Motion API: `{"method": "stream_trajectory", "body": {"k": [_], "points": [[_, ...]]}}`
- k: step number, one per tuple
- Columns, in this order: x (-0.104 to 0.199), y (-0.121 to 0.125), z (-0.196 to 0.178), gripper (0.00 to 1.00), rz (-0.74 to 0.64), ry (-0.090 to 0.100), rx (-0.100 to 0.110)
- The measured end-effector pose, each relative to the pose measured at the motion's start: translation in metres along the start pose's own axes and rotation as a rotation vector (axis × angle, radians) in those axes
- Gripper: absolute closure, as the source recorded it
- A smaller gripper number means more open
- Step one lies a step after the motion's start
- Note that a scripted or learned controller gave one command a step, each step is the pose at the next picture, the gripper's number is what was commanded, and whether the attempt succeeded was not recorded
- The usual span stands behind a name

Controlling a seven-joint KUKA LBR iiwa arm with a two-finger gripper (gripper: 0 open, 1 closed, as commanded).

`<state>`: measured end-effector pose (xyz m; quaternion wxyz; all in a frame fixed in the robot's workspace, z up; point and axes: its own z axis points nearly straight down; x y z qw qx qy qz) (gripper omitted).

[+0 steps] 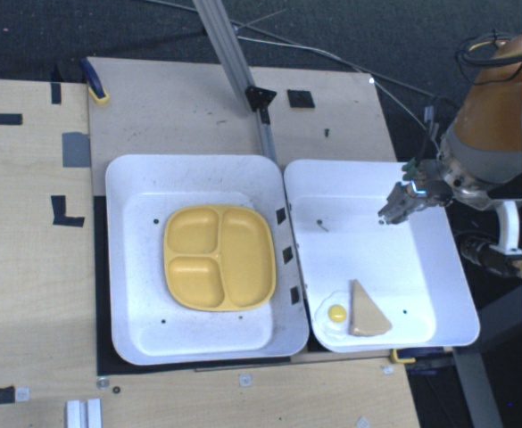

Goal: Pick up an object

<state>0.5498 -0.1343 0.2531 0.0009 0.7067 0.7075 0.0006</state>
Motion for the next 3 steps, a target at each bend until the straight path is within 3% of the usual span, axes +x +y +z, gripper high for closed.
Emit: {"method": "stream_trajectory", "body": {"k": [2,3], "points": [[0.099,-0.023,-0.003,1.0,-0.003,0.001,0.005],[0.153,-0.029,0.018,1.0,-0.004,0.0,0.006]]}}
